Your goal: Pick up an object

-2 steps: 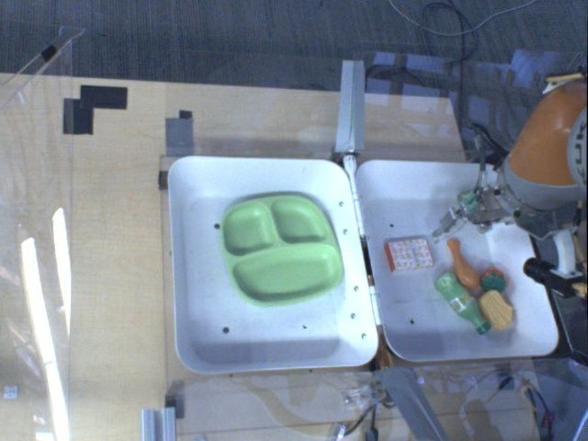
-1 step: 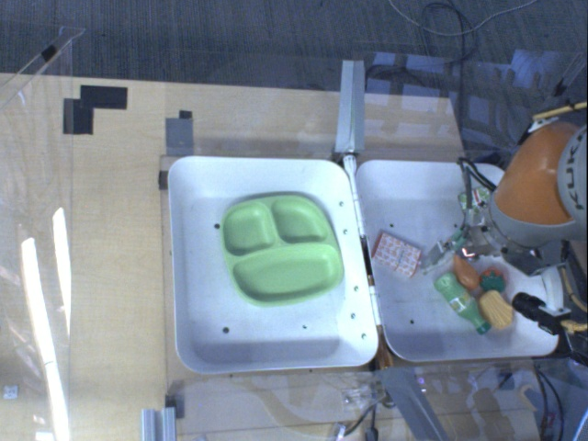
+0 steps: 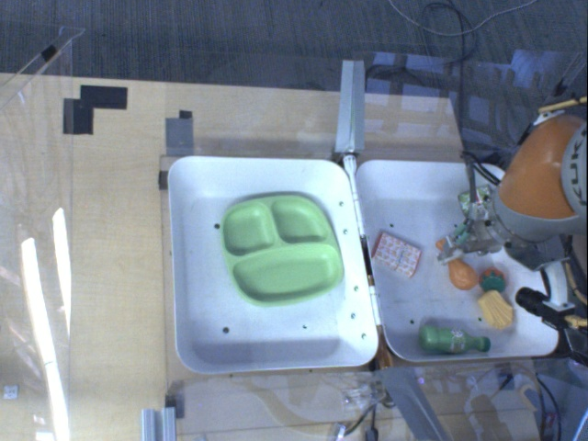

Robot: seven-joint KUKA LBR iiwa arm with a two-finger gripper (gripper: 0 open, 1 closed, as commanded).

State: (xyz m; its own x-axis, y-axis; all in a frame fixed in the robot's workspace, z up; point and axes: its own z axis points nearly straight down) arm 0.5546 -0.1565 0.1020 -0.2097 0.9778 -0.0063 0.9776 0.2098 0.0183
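- Pale wood bench [image 3: 110, 274] fills most of the frame, with dark grey carpet across the top and a loose cable [image 3: 450, 12] looping on it at upper right.
- Two black tape marks [image 3: 92, 107] sit on the wood at upper left, and a clear panel runs down the left edge, catching some glare.
- Left bin [image 3: 193, 338] sits mid-frame and holds a green divided tray [image 3: 280, 249], three compartments, lying flat and pretty much centred.
- Right bin [image 3: 413, 191] touches the left one along a metal divider rail [image 3: 350, 108] that sticks up toward the top of the frame.
- The stuff worth picking is all in the right bin: a pink checkered packet [image 3: 397, 254] lies flat near the left wall, a green bottle [image 3: 453, 340] lies on its side near the bottom wall, cap end pointing right.
- An orange ball-ish thing [image 3: 464, 277] sits right of centre, a yellow corn-looking piece [image 3: 497, 310] just below right of it, and a small red-and-green bit [image 3: 494, 277] just beside.
- Arm comes in from the right, orange band [image 3: 544, 177] big at the edge.
- Gripper [image 3: 470, 237] hangs just above the orange object; can't tell how its claw is set, it's too cluttered and small there.
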